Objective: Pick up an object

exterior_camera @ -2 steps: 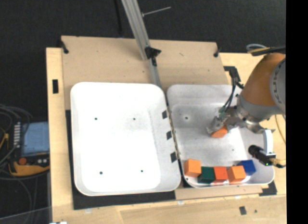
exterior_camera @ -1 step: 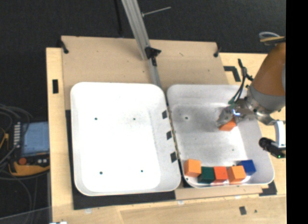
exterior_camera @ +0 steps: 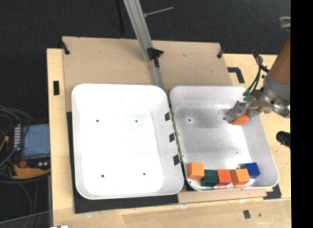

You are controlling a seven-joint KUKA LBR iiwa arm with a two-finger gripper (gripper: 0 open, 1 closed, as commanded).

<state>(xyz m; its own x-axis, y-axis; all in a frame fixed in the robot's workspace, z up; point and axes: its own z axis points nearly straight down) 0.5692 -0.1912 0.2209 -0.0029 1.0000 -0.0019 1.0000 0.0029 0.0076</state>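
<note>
Overhead, fingers (exterior_camera: 237, 116) clamped on orange block (exterior_camera: 240, 120) above right bin (exterior_camera: 210, 139); no legible writing.

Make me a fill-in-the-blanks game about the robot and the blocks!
1. The gripper is over the ____ bin of the two.
2. The block at the gripper is ____ in colour.
3. One ____ block sits at the right end of the row along the near wall of the right bin.
4. The dark block in that row is ____.

Missing words: right; orange; blue; green
</note>
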